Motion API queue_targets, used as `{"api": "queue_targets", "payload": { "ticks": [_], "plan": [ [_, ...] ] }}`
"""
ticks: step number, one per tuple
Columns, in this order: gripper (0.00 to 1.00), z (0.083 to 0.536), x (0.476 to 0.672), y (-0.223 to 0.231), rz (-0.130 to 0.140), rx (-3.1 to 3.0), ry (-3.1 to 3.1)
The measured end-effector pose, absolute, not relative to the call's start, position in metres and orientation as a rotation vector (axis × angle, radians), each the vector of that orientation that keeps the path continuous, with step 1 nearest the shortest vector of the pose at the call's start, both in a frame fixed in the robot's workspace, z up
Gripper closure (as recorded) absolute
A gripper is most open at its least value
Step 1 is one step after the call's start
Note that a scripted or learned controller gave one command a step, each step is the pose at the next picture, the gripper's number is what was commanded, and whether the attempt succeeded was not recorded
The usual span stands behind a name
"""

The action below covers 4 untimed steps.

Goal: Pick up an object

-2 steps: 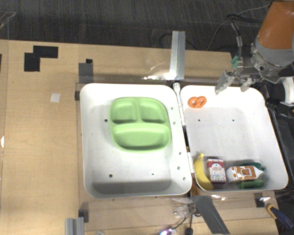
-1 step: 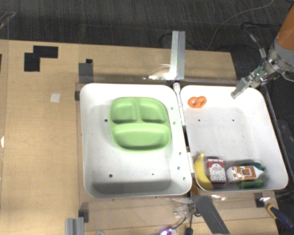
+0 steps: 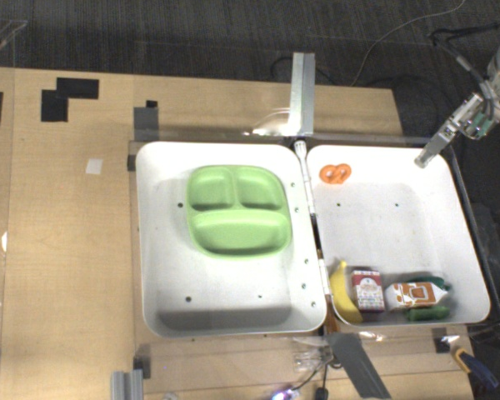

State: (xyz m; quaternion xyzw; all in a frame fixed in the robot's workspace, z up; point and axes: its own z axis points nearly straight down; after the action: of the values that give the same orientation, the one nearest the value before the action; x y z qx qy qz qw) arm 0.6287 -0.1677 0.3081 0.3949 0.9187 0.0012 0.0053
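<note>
Along the right bin's (image 3: 450,223) near edge lie a banana (image 3: 342,294), two small cartons (image 3: 367,290) and a green item (image 3: 427,312), none grasped; a descent there comes next. Farther, an orange pretzel (image 3: 335,173). Beyond, the hand (image 3: 425,157) hovers; finger state indeterminable. Left bin: green tray (image 3: 237,209).
</note>
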Motion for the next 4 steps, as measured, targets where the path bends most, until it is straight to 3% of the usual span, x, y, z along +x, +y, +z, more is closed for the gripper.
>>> {"api": "queue_targets", "payload": {
  "ticks": [1, 2, 4],
  "plan": [
    [0.0, 0.314, 0.573, -0.134, 0.002, 0.751, 3.041],
    [0.0, 0.157, 0.573, -0.145, 0.002, 0.811, 3.03],
    [0.0, 0.164, 0.637, -0.204, 0.002, 1.124, 2.921]
  ]
}}
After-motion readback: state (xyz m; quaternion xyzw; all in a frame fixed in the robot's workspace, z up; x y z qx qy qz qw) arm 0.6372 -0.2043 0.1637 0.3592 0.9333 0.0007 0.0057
